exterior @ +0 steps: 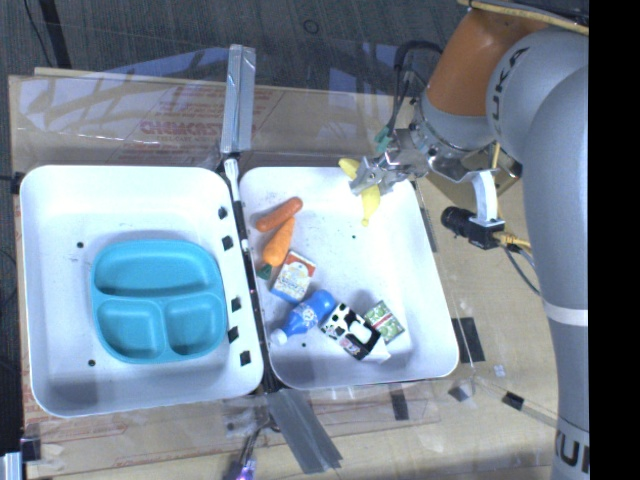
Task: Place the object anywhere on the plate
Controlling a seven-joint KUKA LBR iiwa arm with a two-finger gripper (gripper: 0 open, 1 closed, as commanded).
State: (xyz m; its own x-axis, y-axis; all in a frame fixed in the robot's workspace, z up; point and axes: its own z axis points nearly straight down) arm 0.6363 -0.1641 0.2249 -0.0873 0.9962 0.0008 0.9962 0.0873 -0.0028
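The gripper (372, 176) hangs over the far right corner of the right bin (425, 268), its fingers closed on a banana (368, 198). The banana's long axis runs toward the near side of the bin, its free end hanging below the fingers. The plate (157, 300), a blue divided dish, lies in the left bin (50, 268), well apart from the banana, to its left and nearer the camera. The coming move likely runs leftward across the wall between the bins.
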